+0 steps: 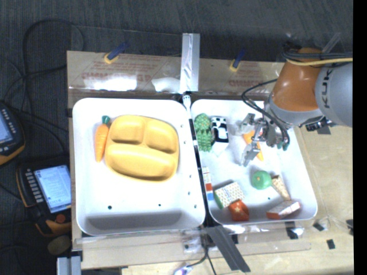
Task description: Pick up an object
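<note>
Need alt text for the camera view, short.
The gripper hangs over the right bin, among small toys including a green ball and a red block. The left bin holds a yellow tray and a carrot.

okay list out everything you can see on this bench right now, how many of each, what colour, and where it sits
bins: 2, white, side by side on the bench
divided tray: 1, yellow, left bin, upper middle
toy carrot: 1, orange with green top, left bin, beside the tray's left edge
leafy toy: 1, green, right bin, top left
black-and-white item: 1, right bin, next to the leafy toy
round toy: 1, green, right bin, middle
small box: 1, red and white, right bin, near front
red toy: 1, right bin, front
wedge piece: 1, red and white, right bin, front right
cone piece: 1, tan, right of the round toy
arm: 1, grey and orange, from the right
gripper: 1, above the right bin's upper middle
</note>
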